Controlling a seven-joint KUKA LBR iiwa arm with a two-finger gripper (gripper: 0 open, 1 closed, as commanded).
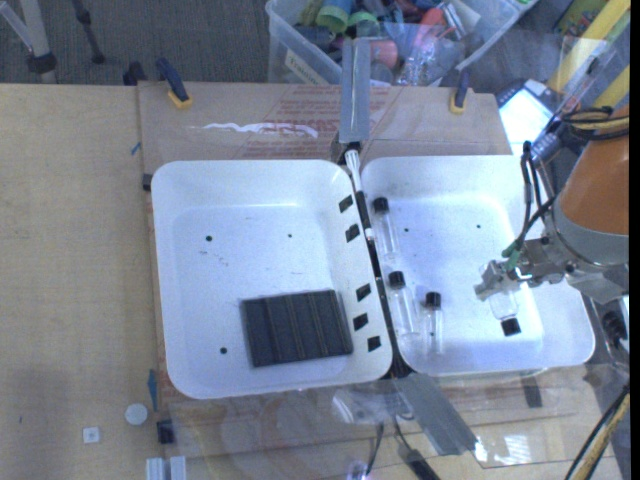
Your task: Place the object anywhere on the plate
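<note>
While the gripper [500, 286] hovers with a vial [505, 313] just below its jaws, whose state you cannot tell, expect it missing the dark plate [296, 327].

Plate [296, 327]: dark grey, rectangular and ribbed, lying flat in the left bin near its front edge, slightly skewed to the bin walls. Objects: several clear vials with black caps in the right bin, one [432, 320] lying near the middle and one [503, 315] further right toward the front wall.
</note>
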